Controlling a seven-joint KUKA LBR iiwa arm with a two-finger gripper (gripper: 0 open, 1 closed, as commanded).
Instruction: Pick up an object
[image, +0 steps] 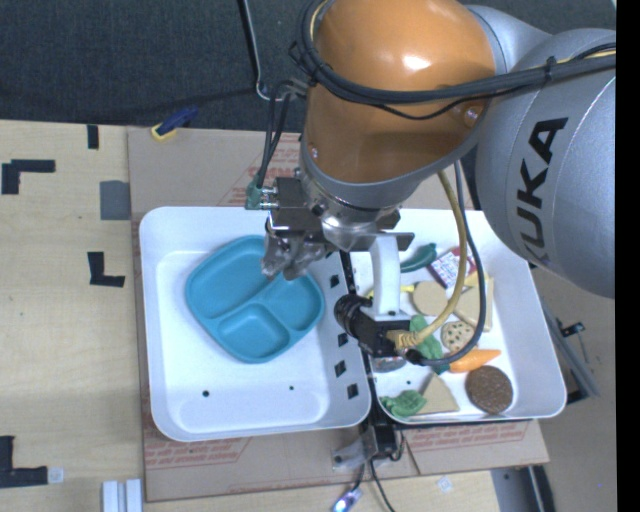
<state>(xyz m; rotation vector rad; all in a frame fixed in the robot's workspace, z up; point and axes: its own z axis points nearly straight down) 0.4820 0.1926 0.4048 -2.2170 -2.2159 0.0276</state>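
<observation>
Two shallow white bins sit side by side on the desk (60, 300), which carries black angular marks along its left part. Inside the left bin (165, 380) lies a blue divided plate (250, 305), tilted a little, with its upper right corner under the arm's tool. At that corner are the jaws (288, 262) (dark metal, seen from above and partly hidden by the wrist), low over the plate's rim; whether they are apart or together I cannot tell, and nothing is visibly held between them. Above them the arm (400, 90) crosses in from the right, its orange band broad and shiny. Farther right, the right bin (540, 370) holds a heap of small toy foods: a carrot (475, 358), a brown round cookie (489, 389), a spotted cracker (456, 334) and a green leafy piece (405, 403) near the front wall.
</observation>
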